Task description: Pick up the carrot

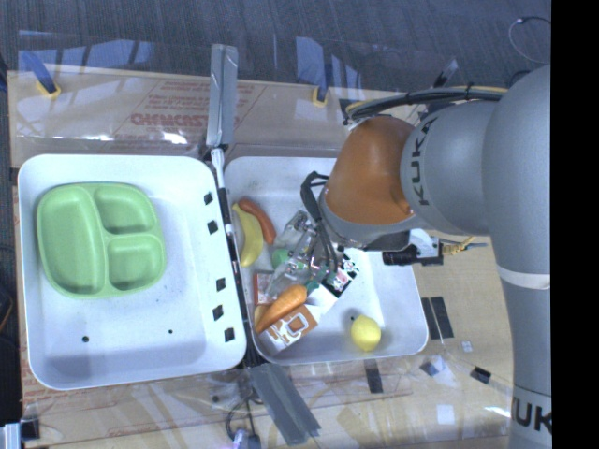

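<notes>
Crowded among a banana [251,239], a carton [292,328] and a lemon [365,332] in the right bin [398,293], the carrot [281,307] lies just below the gripper [304,262], grip state untellable, so a descent may pinch the carton or nudge the carrot aside.

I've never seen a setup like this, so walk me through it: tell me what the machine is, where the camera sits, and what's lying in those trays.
One camera looks down at a slant on a bench with two white bins. The big grey and orange shape is a robot arm reaching in from the right. Its gripper is low in the right bin, just above the carrot; I can't tell whether it grips anything. That bin also holds a banana, a sausage, a lemon and small food packets. The left bin holds a green divided plate.
</notes>
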Robot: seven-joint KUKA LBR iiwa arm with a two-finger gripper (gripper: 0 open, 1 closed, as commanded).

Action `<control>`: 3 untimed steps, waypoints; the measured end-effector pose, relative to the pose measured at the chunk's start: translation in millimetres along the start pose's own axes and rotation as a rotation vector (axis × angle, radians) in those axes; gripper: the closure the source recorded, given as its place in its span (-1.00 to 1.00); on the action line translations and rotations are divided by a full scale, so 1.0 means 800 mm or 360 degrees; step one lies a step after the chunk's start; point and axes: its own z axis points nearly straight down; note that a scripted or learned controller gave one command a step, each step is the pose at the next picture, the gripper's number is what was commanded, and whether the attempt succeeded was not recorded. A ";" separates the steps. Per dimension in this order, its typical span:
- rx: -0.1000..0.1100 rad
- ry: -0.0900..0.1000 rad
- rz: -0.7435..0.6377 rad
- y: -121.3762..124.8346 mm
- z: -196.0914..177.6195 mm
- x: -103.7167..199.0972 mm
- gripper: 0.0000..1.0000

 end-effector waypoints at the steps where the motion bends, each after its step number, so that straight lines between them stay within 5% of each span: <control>1: 0.0000 0.0009 -0.0007 0.001 -0.013 0.000 1.00; 2: 0.0001 0.0009 -0.0007 0.001 -0.013 0.001 -1.00; 3: 0.0007 0.0013 0.0133 0.048 -0.119 -0.048 -1.00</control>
